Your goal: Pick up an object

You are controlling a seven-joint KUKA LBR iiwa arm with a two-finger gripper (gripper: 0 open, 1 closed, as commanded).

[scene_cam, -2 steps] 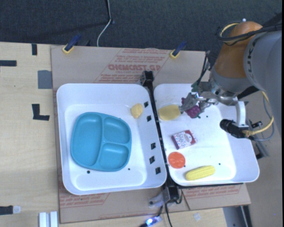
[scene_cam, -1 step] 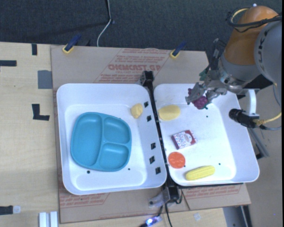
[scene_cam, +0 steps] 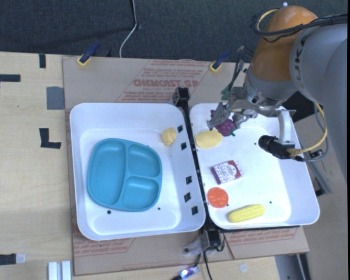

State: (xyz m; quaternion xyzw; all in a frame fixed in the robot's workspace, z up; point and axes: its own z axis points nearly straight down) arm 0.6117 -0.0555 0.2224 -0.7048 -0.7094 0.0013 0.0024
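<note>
Starting at the left bin (scene_cam: 81, 121), you see a blue divided plate (scene_cam: 124, 174) and a small yellow piece (scene_cam: 168, 136) near the divider, both well apart from the arm. In the right bin (scene_cam: 297, 185), a yellow lemon-shaped object (scene_cam: 209, 139) lies by the divider, with a red packet (scene_cam: 226, 171), an orange disc (scene_cam: 217, 198) and a yellow corn cob (scene_cam: 247, 213) nearer the front edge. The end effector (scene_cam: 223, 121) hangs at the bin's far left corner with a purple object (scene_cam: 226, 126) at its tips, so you should judge this the grasp step; you cannot tell its opening or whether it grips, and the next move calls for a confirmed closure before a straight lift.
</note>
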